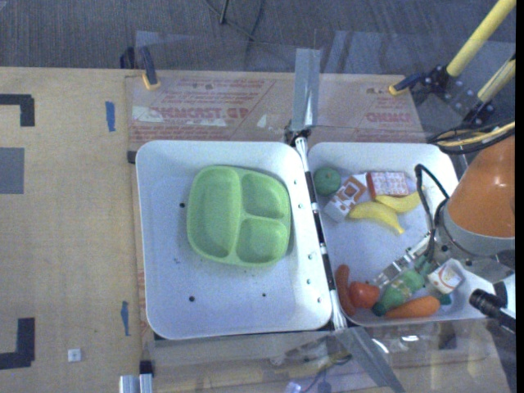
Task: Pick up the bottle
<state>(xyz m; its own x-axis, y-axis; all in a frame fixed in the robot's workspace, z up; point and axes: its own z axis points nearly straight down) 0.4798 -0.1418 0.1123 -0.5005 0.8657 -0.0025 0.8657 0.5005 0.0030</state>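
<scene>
The bottle is green and lies on its side near the front of the right bin. It is wedged between a red tomato on its left and an orange carrot in front. My gripper reaches in from the right and sits low, directly over the bottle's upper end, partly hiding it. The grey arm with its orange band looms over the bin's right edge.
A small white carton lies right of the gripper. A red pepper, banana, green fruit and two snack boxes fill the rest of the right bin. The left bin holds a green divided plate.
</scene>
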